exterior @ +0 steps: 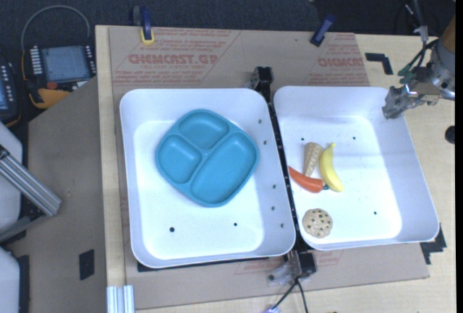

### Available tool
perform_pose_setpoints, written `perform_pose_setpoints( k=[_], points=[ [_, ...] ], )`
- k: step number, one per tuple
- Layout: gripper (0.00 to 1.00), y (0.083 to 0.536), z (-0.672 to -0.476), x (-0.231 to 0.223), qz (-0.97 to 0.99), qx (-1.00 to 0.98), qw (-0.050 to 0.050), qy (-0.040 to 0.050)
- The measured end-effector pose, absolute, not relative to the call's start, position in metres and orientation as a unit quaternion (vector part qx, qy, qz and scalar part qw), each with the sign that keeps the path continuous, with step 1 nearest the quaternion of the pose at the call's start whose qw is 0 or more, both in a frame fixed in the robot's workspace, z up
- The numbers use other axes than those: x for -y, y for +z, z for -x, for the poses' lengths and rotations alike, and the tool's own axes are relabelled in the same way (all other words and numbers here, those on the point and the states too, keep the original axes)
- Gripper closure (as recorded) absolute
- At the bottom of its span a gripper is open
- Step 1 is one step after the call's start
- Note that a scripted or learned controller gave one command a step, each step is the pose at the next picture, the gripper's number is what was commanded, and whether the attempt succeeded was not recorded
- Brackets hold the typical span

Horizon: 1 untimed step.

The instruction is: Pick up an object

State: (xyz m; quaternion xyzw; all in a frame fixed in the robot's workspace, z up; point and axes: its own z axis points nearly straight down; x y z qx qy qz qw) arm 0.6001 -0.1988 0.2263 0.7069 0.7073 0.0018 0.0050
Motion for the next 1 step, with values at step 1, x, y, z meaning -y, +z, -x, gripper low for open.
perform_pose_setpoints(
  k=[1],
  points=[
    [1.0,0.2229,-0.6008,0.1987,-0.707,-0.707,0.002,0.0005]
  ],
)
